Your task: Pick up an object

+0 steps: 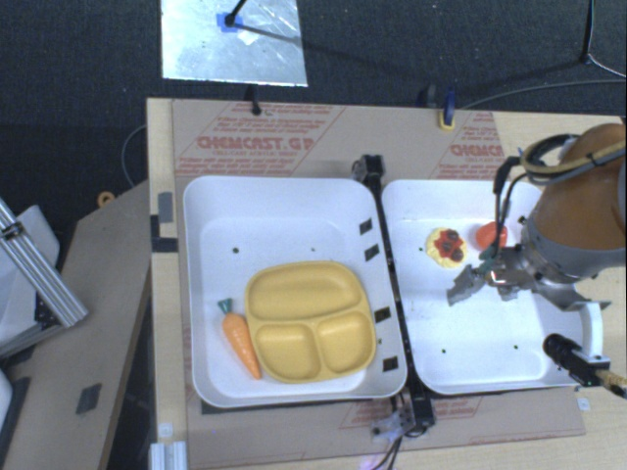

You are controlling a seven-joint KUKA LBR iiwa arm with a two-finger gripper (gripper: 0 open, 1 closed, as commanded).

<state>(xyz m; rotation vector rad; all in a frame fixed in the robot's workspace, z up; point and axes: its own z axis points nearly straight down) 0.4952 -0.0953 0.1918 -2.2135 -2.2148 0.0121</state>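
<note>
Yellow tray (310, 319), carrot (239, 341) crowd left bin (284, 204)

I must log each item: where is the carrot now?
The carrot lies in the left bin, near its front-left corner, touching the left edge of the yellow divided plate.

Even, fairly bright overhead light with soft shadows; glare on the metal sheet (233, 27); slightly soft, grainy picture.

The brown board (294, 140) under the bins reads "CHEMCAST GP".
</note>
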